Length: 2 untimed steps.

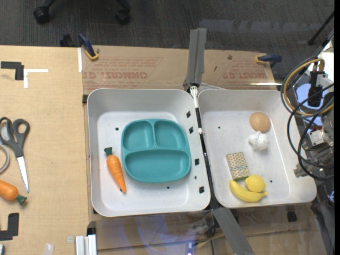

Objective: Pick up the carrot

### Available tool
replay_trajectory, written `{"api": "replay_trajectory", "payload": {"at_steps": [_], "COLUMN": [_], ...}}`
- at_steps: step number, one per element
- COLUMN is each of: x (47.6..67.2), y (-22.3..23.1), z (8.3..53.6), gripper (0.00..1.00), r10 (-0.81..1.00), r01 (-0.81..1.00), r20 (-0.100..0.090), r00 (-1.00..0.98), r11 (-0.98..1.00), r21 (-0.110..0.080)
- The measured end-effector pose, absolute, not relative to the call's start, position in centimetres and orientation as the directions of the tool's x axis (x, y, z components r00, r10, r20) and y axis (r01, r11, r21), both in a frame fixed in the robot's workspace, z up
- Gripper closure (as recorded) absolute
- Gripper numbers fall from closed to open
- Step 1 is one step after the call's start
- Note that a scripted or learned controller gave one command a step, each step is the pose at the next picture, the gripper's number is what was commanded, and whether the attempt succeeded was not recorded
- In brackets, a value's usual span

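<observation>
The carrot (115, 172) is seen lying in the left bin (98, 195), just beside the teal divided plate (155, 150)

A teal divided plate (155, 150) lies in the left bin (95, 142). The right bin (223, 116) holds a brown egg (260, 122) just above a small white lump (260, 141), a patterned packet (237, 165), and a lemon (255, 183) touching a banana (245, 192). Scissors (16, 142) lie on the bench, well left of both bins.

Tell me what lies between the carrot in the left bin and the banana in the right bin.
In the camera view, the teal divided plate and the bins' adjoining walls lie between the carrot and the banana.
</observation>
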<state>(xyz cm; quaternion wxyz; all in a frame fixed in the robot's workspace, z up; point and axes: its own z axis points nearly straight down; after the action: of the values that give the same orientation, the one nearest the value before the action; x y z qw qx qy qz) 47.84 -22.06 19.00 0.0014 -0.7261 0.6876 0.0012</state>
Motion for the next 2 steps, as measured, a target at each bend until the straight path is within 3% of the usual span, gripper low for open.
{"api": "replay_trajectory", "payload": {"at_steps": [1,2], "x": [48.4,47.9], "y": [-21.7,-21.1], "z": [19.2,17.2], "gripper": [1.0,1.0], "r10": [-0.898,-0.851], "r01": [-0.898,-0.851], "r20": [-0.004,-0.004], "r00": [0.44,0.525], "r11": [-0.44,-0.525], "r21": [-0.002,-0.002]}}
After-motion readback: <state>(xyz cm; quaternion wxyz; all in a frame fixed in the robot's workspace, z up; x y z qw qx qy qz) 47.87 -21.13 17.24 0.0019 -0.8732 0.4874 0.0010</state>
